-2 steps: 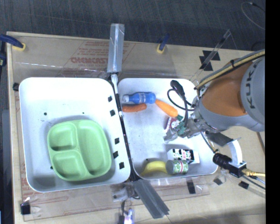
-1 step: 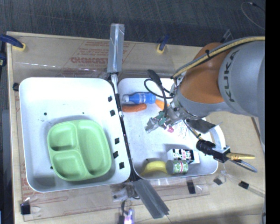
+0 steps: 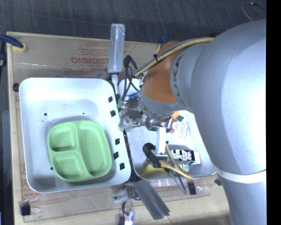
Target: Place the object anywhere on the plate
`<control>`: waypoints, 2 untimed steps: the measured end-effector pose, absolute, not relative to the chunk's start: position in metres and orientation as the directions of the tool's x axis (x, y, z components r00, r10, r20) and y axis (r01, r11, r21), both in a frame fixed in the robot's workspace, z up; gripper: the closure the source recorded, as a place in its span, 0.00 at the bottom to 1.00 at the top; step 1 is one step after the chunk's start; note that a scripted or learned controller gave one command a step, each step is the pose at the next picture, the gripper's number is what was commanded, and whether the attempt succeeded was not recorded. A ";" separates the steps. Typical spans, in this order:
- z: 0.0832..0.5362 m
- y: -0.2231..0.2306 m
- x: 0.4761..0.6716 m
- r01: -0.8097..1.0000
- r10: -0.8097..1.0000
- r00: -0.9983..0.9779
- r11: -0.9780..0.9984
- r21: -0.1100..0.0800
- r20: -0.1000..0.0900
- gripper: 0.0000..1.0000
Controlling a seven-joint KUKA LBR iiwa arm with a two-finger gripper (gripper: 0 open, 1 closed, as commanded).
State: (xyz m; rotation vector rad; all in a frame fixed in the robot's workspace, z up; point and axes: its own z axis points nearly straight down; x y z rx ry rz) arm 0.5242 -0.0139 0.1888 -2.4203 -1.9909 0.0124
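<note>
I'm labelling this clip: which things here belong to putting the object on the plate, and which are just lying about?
Job: green divided plate in the left bin; gripper; colourful packet in the right bin, perhaps the object.
Lying about: blue clamp, far left; metal bar behind the bins.

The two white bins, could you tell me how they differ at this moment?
The left bin holds a green three-compartment plate; the right bin holds small printed items. The left bin lies open to view; the right bin is largely covered by the arm. Both are shallow and white.
</note>
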 end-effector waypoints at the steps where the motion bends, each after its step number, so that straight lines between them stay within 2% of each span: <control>1: 0.189 0.081 0.474 0.919 0.919 0.395 -0.395 -0.013 -0.005 1.00; 2: 0.113 0.131 0.479 0.780 0.780 0.626 -0.626 0.004 0.010 1.00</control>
